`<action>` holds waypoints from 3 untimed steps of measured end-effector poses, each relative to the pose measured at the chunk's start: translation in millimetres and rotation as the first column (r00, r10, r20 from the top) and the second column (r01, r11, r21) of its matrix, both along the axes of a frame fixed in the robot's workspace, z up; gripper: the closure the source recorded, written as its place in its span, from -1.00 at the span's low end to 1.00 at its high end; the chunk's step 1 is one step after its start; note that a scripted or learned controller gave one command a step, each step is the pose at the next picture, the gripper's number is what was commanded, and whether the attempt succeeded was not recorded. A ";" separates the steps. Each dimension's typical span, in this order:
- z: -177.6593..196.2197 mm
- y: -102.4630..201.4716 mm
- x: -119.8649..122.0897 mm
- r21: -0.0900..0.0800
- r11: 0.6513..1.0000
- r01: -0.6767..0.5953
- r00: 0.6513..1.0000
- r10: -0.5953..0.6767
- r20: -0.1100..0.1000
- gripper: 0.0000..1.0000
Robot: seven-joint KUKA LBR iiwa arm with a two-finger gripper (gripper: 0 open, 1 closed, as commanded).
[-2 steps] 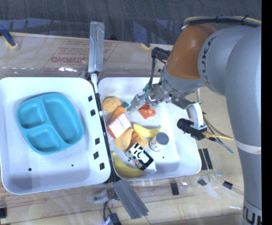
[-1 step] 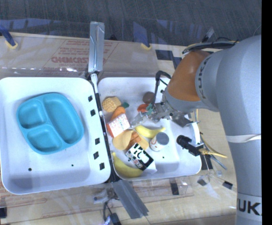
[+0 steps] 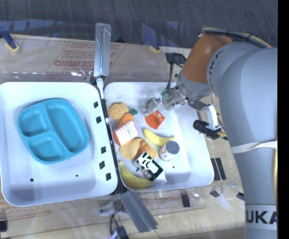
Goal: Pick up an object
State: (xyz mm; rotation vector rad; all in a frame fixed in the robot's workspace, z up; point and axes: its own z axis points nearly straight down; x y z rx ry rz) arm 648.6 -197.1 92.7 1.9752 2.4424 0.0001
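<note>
Blue tray left bin; toys, perhaps food, right bin.

Even, cool overhead light fills the bench, bright enough that the white walls of the left bin and right bin nearly wash out. Shadows are soft and short under the blue divided plate. A clear plastic sheet along the bench's far edge throws pale glare. The picture is slightly soft and grainy throughout.

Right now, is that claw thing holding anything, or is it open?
Gripper: low over the right bin, just above the small orange object; whether it is open or shut cannot be told.
</note>
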 end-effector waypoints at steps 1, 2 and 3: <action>-1.3 23.7 -52.2 0.001 0.999 0.051 0.999 -0.051 -0.004 -1.00; 9.3 23.3 -51.6 0.001 0.999 0.049 0.999 -0.049 -0.004 1.00; 9.0 23.5 -51.7 0.001 0.999 0.048 0.999 -0.048 -0.005 -1.00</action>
